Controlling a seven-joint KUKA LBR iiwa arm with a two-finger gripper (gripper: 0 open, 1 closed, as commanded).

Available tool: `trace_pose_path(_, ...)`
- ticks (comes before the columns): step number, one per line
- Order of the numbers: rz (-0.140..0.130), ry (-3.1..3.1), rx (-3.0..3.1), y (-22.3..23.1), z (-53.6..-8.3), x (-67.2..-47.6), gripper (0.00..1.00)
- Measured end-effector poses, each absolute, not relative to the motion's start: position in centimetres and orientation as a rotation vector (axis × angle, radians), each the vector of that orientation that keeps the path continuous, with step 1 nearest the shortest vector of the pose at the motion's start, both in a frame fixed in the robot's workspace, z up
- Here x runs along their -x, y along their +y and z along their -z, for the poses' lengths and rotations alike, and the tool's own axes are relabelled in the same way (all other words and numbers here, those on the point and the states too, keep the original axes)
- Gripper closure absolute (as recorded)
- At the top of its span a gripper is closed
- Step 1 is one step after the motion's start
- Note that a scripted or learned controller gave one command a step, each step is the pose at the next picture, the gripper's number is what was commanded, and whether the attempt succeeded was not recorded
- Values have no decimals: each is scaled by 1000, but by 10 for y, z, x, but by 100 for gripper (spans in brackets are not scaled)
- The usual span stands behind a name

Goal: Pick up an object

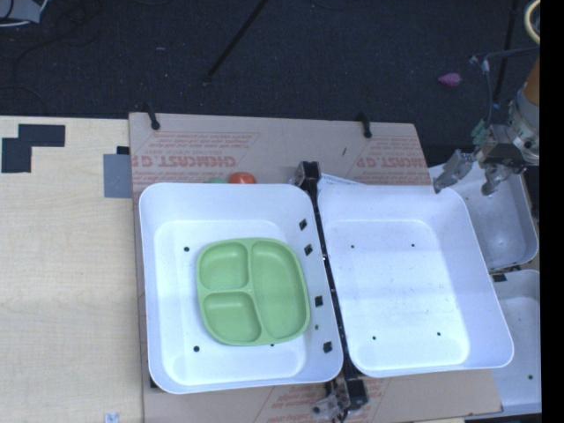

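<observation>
A light green divided plate (254, 291) with three compartments lies flat in the left white bin (167, 236). My gripper (471, 173) hangs at the far right, above the back right corner of the right white bin (414, 342), well away from the plate. Its two fingers stand apart with nothing between them. The arm's grey wrist (527, 122) shows at the right edge.
A small red-orange object (241, 179) sits on the cardboard just behind the left bin's back rim. A black clamp strip (319, 271) runs between the two bins. Another pale tray (511, 227) lies to the right of the right bin.
</observation>
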State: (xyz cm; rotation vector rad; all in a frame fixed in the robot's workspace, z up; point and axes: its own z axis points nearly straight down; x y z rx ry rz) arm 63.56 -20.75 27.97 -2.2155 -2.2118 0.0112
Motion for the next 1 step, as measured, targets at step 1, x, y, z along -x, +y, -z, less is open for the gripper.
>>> trace_pose_path(1,-1,-2222,2221,-207,-287,-638,0)
